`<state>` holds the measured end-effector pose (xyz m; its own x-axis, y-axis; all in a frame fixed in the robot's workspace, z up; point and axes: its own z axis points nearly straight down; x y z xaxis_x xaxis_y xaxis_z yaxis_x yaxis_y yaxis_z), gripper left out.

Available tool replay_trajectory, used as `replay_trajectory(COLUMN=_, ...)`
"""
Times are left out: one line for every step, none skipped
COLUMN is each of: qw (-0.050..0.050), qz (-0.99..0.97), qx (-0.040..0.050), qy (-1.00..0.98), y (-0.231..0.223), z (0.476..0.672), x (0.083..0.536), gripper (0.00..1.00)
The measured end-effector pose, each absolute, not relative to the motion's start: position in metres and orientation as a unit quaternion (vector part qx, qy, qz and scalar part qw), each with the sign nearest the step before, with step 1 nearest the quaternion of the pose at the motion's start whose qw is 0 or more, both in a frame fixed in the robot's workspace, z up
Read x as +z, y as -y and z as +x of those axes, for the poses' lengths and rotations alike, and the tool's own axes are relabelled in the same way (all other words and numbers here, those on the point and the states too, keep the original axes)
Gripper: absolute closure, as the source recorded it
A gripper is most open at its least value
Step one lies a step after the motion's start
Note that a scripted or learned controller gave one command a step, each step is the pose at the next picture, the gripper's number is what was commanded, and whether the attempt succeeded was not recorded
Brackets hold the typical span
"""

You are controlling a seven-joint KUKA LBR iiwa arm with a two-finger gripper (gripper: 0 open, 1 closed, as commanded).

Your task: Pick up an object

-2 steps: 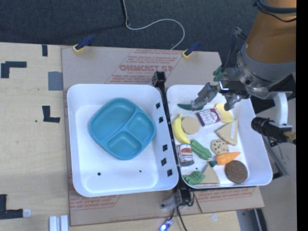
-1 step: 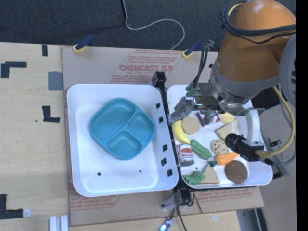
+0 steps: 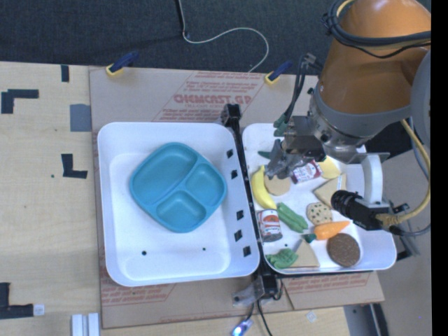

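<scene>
Jaws [image 3: 280, 165] low in your right bin [image 3: 374, 261], over the toy food.
You cannot tell their state from this angle; they hang above a tan disc [image 3: 278, 185], beside the banana [image 3: 262, 190]. Your left bin [image 3: 112, 187] holds a blue plate [image 3: 178, 186].

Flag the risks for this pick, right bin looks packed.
1. Clutter: the gripper is low among tightly packed items, next to the banana and a round tan piece. It may pinch two things or knock one aside.
2. Small flat items such as the cookie and carrot look hard to grasp and could slip.
3. The gripper works near the divider between the bins, so a collision there seems possible.
</scene>
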<state>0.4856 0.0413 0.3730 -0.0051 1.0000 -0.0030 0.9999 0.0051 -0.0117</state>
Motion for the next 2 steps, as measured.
replay_trajectory(qw=0.001, qz=-0.705, qx=0.0013, qy=0.709, y=-0.0914, z=0.4848, x=0.3998, gripper=1.0)
replay_trajectory(qw=0.002, qz=-0.706, qx=0.0055, qy=0.709, y=-0.0897, z=0.4859, x=0.4063, gripper=1.0)
